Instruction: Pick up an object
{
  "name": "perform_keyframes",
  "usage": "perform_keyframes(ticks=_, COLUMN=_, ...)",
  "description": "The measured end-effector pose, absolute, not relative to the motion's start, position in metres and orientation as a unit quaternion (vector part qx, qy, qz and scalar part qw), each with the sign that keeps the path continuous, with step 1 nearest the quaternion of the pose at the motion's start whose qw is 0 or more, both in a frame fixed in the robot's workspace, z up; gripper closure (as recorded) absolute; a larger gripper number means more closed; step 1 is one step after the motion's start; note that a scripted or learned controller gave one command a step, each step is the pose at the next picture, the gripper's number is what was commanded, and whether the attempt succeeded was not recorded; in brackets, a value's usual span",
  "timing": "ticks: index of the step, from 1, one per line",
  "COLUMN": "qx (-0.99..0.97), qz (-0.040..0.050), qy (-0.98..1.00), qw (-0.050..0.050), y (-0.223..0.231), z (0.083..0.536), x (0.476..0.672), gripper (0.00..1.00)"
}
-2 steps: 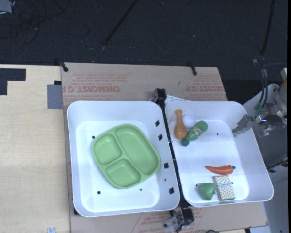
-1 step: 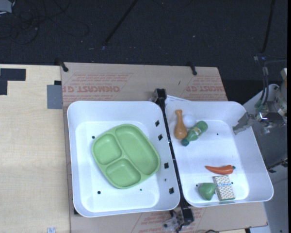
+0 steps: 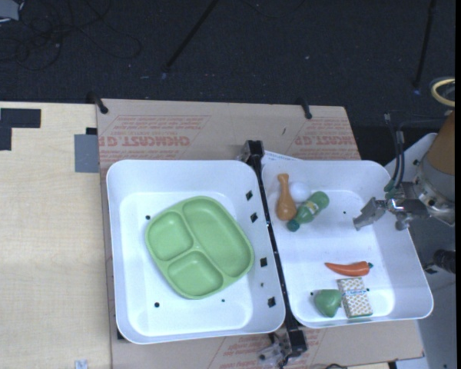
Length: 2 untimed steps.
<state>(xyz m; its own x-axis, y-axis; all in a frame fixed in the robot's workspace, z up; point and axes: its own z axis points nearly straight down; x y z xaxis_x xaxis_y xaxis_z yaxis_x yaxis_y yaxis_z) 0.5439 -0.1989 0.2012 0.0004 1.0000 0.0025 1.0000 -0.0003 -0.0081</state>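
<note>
Camera view shows the pincer (image 3: 366, 215) hanging open and empty; the orange chili pepper (image 3: 348, 267) lies just below it, long axis crosswise.

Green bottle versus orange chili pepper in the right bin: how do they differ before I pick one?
The green bottle is green, thick and lies slanted near the bin's far side, touching a tan drumstick-shaped toy. The orange chili pepper is orange, slimmer and tapered, lies nearly level, nearer the front and alone. Both lie flat in the right bin.
</note>
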Motion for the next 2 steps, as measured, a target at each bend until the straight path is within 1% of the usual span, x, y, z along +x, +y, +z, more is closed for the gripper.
perform_keyframes(ticks=1, qx=-0.707, qz=0.0018, qy=-0.707, qw=0.003, y=-0.205, z=0.151, x=0.549, gripper=0.00)
perform_keyframes(ticks=2, qx=-0.707, qz=0.0012, qy=-0.707, qw=0.003, y=-0.211, z=0.106, x=0.547, gripper=0.00)
